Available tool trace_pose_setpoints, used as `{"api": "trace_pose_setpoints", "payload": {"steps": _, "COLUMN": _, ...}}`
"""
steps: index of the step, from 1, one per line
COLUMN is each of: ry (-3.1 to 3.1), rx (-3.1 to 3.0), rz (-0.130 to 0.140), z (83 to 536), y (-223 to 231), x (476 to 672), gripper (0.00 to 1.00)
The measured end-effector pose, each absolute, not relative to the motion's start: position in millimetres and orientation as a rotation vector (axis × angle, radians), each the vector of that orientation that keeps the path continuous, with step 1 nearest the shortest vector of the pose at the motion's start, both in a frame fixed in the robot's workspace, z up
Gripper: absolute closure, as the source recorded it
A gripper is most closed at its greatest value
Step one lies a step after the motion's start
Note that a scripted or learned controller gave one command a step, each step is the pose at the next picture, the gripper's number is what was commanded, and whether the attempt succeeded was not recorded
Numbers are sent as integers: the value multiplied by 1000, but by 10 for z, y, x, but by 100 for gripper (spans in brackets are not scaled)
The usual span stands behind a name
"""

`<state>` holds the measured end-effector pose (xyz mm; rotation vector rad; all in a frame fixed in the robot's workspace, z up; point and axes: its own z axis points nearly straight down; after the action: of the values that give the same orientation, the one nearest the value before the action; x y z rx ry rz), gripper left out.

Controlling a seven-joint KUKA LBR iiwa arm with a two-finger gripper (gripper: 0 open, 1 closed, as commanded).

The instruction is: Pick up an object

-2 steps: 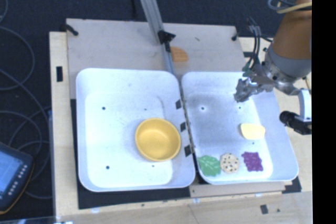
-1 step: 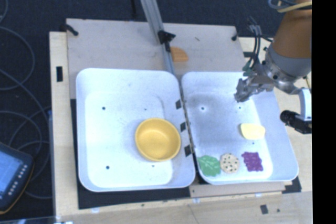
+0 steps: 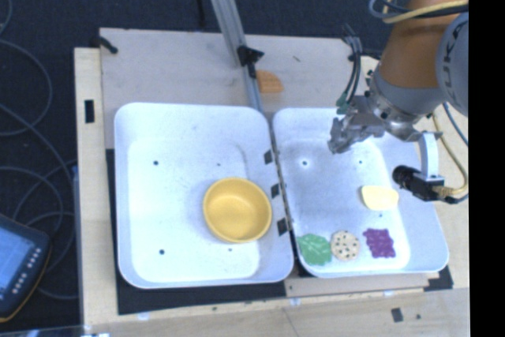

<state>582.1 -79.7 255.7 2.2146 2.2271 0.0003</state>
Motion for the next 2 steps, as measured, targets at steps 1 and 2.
{"api": "trace_pose_setpoints", "payload": {"steps": 1, "ry": 2226, "rx": 2215, "rz": 0, "z": 2466, "y": -375, "x": 5939, "gripper": 100}}
{"api": "trace_pose_setpoints", "payload": {"steps": 2, "ry": 2229, "rx": 2216, "rz": -2, "z": 2363, "y": 167, "x": 6005, "gripper": 100}}
